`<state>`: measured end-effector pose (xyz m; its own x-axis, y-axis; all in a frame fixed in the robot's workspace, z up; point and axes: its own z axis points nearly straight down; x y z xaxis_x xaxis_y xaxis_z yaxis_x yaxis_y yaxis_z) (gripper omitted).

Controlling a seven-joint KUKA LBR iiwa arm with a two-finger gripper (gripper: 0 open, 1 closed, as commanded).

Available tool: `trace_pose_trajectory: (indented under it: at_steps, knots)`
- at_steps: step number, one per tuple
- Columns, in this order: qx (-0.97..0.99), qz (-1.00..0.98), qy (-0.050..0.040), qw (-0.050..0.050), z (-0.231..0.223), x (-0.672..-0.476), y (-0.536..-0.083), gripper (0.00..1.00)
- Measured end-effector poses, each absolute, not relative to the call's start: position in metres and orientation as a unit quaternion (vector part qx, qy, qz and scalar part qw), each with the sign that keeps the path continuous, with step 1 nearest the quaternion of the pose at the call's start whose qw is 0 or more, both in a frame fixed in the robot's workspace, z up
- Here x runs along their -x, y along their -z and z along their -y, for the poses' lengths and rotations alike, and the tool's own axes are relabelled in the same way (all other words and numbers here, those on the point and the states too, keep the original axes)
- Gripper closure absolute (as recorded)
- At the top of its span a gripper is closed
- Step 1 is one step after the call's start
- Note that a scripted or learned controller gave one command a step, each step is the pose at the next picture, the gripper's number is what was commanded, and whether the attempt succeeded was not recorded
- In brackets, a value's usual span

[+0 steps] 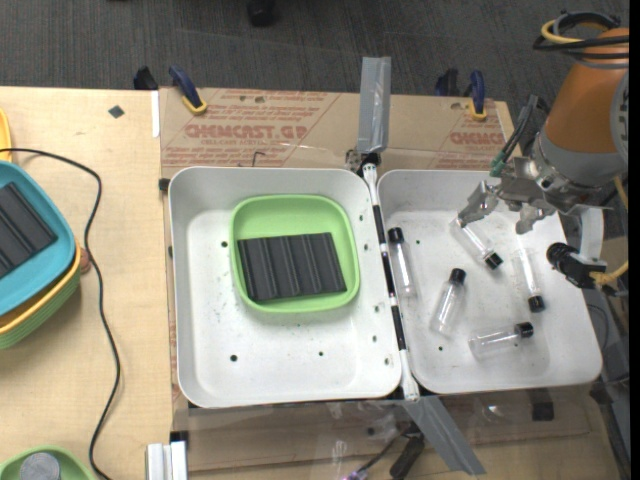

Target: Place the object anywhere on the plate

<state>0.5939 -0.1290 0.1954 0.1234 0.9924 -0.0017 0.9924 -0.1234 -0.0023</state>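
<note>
Vials lie scattered in the right bin (570, 363). The claw (497, 207) hangs spread open above one vial (478, 243), gripping nothing. The green plate (294, 254) sits in the left bin (200, 298).

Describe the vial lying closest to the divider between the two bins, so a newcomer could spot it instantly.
Start at the right bin, the one scattered with clear vials. Along its left wall, by the divider, lies one vial lengthwise, black cap pointing away from the camera. The others lie farther right.

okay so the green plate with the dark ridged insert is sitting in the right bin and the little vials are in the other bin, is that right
Not quite. The camera view shows the green plate with its dark ridged insert sitting in the left bin, not the right one. The vials do lie in the other bin, under the gripper.
</note>
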Motion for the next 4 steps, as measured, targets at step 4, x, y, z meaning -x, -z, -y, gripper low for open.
trace_pose_trajectory:
  at_steps: [4]
  knots:
    - [0.949,0.316,-0.0034,0.001,0.205,-0.568,-0.287,0.0]
